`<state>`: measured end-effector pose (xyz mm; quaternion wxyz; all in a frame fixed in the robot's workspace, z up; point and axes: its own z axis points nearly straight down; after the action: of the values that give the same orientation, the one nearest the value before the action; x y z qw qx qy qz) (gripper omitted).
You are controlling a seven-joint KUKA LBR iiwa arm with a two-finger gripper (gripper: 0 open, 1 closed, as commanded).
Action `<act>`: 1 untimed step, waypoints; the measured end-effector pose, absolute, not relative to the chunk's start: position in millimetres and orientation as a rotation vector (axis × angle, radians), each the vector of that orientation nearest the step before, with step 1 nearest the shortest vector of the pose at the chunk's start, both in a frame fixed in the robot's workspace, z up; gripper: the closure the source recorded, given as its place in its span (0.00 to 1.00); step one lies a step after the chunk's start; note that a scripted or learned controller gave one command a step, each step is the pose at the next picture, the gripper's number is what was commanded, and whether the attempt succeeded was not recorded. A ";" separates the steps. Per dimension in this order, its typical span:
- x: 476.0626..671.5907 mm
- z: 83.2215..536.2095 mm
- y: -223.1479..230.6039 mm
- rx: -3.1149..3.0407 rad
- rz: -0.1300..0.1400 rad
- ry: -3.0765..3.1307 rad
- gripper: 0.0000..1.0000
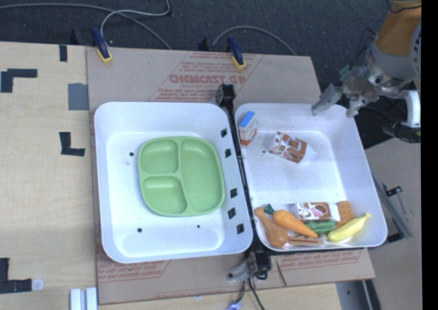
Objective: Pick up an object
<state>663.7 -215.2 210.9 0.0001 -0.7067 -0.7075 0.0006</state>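
Pincer (337, 105) open, empty, above right bin's (356, 165) far rim; brown carton (287, 147) near, inward.

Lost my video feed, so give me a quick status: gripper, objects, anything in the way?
Gripper open, holding nothing, above right bin's far corner. Carrot and banana piled at near edge. Nothing between.

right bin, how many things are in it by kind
Cartons: 3, a blue-and-white one, a brown one, a brown-and-white one
Carrots: 1
Bananas: 1
Green vegetables: 1, partly hidden
Tan pieces under the pile: at least 1, kind unclear
Total: at least 7 in the right bin
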 end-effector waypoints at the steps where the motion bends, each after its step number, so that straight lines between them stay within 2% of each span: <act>1: 662.0 153.9 -138.2 -2.216 0.002 -2.223 0.00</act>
<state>662.0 -138.2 153.9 0.0015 -0.7061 -0.7081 0.0006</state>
